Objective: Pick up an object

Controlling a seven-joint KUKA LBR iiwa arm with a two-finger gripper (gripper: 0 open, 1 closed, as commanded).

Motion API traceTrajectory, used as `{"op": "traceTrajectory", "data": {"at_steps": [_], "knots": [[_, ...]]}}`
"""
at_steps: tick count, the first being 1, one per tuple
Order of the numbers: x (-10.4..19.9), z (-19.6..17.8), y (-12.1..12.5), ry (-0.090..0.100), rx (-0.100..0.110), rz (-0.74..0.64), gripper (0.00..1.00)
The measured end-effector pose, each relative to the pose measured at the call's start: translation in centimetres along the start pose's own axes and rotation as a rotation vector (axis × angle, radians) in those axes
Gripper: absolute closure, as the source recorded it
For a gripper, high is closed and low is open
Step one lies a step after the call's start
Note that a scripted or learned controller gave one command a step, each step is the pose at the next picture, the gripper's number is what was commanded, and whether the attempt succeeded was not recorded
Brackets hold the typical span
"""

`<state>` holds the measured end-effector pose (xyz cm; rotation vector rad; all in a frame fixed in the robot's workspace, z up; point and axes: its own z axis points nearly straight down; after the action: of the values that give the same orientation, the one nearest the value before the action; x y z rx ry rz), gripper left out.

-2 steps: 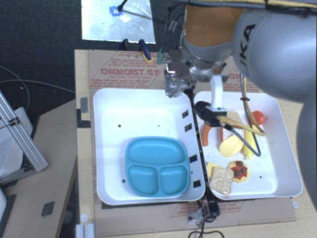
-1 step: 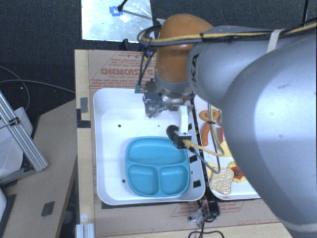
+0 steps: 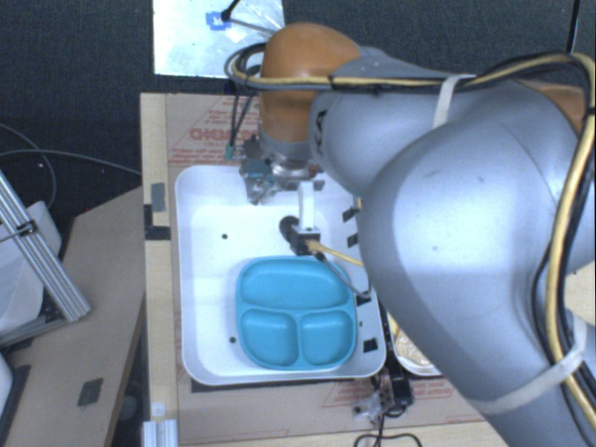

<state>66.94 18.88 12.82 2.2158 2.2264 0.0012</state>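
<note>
A blue three-compartment plate [image 3: 296,311] lies flat in the near half of the left white bin [image 3: 200,250]. My gripper [image 3: 259,186] hangs below the orange wrist band over the bin's far edge, well behind the plate and apart from it. I see nothing held in it. The bulky grey arm hides most of the right side of the view.
Bare white floor of the left bin lies between the gripper and the plate. A sliver of the right bin [image 3: 410,354] peeks out under the arm, with something pale in it. A foil-like sheet [image 3: 216,21] lies beyond the bench.
</note>
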Motion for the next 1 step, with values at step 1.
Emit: {"op": "traceTrajectory", "data": {"at_steps": [1], "knots": [[4.92, -0.19, -7.58, 0.001, 0.004, -0.003, 1.0]]}}
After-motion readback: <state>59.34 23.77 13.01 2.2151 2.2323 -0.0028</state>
